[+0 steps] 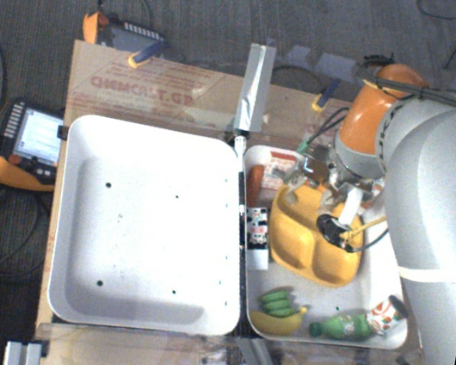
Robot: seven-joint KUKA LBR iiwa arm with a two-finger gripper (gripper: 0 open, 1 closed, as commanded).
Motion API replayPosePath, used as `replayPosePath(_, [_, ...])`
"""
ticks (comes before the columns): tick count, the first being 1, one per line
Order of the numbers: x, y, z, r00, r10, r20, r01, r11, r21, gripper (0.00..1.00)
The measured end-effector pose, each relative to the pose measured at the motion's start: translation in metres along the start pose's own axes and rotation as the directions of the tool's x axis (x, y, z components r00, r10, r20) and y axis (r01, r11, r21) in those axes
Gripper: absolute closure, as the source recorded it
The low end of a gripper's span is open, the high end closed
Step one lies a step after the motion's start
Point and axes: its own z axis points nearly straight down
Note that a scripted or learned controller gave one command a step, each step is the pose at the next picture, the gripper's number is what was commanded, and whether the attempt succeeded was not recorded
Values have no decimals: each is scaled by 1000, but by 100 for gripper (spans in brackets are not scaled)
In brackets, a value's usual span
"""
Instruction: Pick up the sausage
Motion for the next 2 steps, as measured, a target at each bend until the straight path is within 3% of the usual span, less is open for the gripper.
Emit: replayPosePath(2, [2, 0, 0, 997, -78, 0, 78, 997, -4, 0])
